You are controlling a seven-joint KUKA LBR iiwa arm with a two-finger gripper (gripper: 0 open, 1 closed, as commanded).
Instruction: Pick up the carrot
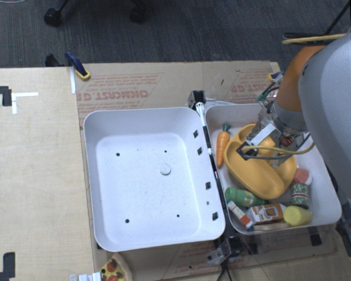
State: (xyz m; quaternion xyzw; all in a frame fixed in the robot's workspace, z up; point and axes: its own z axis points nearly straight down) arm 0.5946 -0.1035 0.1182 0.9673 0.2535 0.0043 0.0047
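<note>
The carrot (222, 145), orange with a green top, lies upright along the left wall of the right bin (325, 176). My gripper (273, 139) hangs over the yellow bowl (260, 175) in that bin, to the right of the carrot and apart from it. Nothing is seen held by it. The grey arm with its orange band comes in from the upper right and covers the bin's far right corner.
Around the bowl in the right bin lie a green bottle (243, 196), an orange carton (264, 213), a yellow ball-like fruit (297, 216) and a red-and-white can (301, 178). The left bin (95, 170) adjoins it. A toy pizza slice (113, 272) lies on the cardboard in front.
</note>
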